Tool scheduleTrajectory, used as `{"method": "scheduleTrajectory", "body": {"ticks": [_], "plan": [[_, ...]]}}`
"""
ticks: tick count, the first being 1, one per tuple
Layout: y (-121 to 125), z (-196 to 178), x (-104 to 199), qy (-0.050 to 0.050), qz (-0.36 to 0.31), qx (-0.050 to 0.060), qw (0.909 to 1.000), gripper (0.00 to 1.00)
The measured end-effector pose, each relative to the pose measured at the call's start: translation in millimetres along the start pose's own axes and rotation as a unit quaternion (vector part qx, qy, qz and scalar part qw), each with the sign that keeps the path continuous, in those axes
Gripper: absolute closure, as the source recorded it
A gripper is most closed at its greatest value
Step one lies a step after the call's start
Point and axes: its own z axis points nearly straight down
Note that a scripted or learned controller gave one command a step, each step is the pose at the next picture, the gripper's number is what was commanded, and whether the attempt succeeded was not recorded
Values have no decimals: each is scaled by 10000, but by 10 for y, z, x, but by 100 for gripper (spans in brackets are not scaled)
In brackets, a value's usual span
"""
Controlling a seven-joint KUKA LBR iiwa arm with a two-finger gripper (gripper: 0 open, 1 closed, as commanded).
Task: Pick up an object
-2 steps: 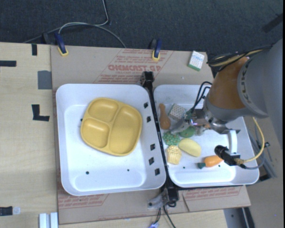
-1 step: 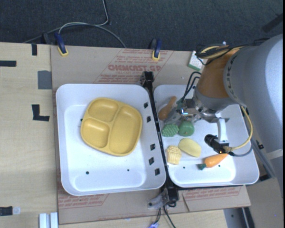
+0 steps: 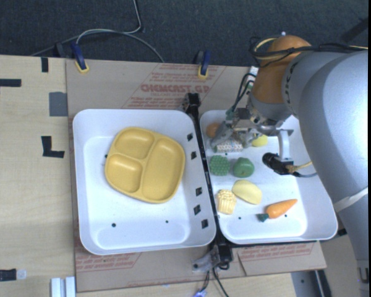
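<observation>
The claw [image 3: 235,132] is hanging low over the far end of the right-hand shallow white bin [image 3: 309,224], just above the round green plastic toy vegetables [image 3: 230,166]; whether it is grasping cannot be told. With the items crowding together, it is risking nudging neighbours or closing on nothing.

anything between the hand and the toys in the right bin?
Nothing visible. The hand is already low in the right bin, over the upper left cluster, just above the green round toy. The lemon, corn and carrot lie open nearer the front.
</observation>
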Motion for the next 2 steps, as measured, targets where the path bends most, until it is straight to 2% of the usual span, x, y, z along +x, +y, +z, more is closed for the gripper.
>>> {"method": "scheduleTrajectory", "body": {"ticks": [1, 2], "plan": [[62, -166, -231, 19, -7, -17, 10000, 0], [-637, 52, -415, 1, 5, -91, 10000, 0]]}}
